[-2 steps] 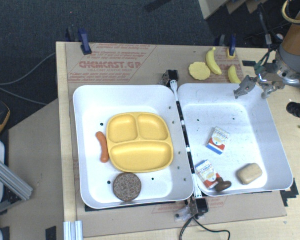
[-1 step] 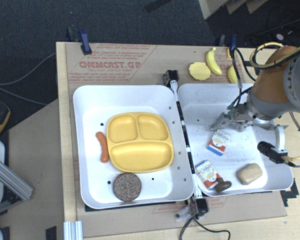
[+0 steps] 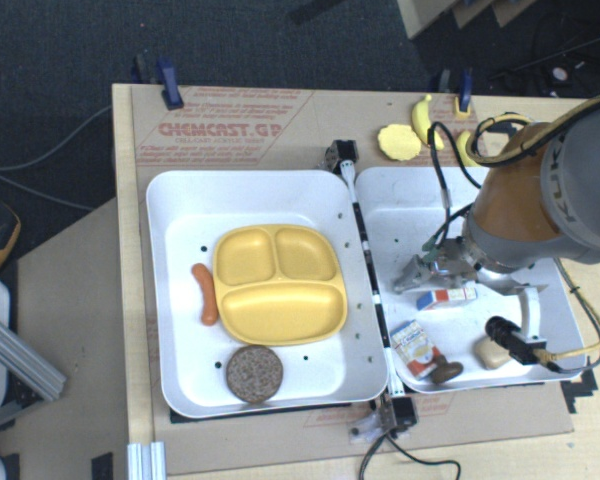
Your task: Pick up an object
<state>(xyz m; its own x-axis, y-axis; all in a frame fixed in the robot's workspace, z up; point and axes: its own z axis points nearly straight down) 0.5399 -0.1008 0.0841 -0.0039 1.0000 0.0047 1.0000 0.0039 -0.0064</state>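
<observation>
The surface (image 3: 230, 128) bears red print reading "CHEMCAST GP". Well left of the end effector (image 3: 420, 273), the left bin (image 3: 170, 268) holds a yellow divided tray (image 3: 278, 283), a brown round patty (image 3: 254, 373) and a sausage (image 3: 206, 293). The end effector sits low in the right bin (image 3: 400, 193); its state I cannot tell. Just beside it lies a red-white-blue tube (image 3: 446, 296); nearer the front, a small packet (image 3: 413, 343).

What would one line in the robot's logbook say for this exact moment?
arm: over right bin | gripper: low, beside small red-white-blue item | grasp: unconfirmed | left bin: yellow tray, sausage, round patty untouched
</observation>
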